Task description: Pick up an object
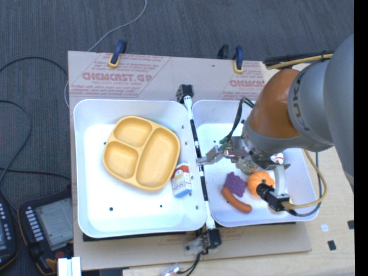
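End effector [241, 161] low in right bin [299, 206]; can't tell finger state. Purple grapes [234, 183], orange [257, 180], hot dog [236, 200] just below it.

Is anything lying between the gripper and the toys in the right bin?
Nothing visible does. The gripper hangs over bare floor at the left of the right bin; the purple toy, hot dog and orange toy lie just beyond.
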